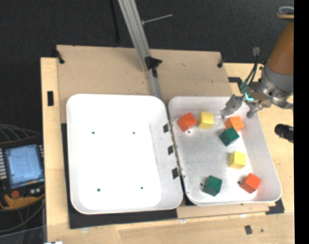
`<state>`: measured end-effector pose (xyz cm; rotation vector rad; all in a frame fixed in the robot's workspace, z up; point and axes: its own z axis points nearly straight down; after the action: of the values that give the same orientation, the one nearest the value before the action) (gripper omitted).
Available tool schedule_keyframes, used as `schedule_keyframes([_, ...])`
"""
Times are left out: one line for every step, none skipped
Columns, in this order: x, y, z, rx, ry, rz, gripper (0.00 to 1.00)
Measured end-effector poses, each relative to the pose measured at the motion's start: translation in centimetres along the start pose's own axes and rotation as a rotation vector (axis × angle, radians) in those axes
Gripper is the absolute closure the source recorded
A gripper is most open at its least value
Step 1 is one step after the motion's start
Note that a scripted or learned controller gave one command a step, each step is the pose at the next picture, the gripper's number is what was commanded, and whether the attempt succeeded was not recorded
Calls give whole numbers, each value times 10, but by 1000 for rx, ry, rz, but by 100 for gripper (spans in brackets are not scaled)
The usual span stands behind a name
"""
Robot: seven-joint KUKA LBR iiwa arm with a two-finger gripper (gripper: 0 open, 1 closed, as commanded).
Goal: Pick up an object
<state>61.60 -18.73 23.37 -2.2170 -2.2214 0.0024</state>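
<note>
Corner-on orange cube (250, 182), no long axis

kuka arm (282, 50) enters frame from the right, upper corner, w/ its orange band showing above a grey wrist section that angles down and to the left. cables run alongside the wrist near the tool mount. the two-finger gripper (239, 109) hangs at the end of the arm, tilted toward frame left. its grey fingers (229, 107) are spread apart, one reaching out left, the other lower right, w/ nothing seen between them. a small teal light or marking shows at the gripper base, btwn the fingers' roots.
</note>
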Motion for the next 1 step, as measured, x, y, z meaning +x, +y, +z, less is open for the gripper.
schedule_keyframes([0,1,-3,-4,-3,-2,0])
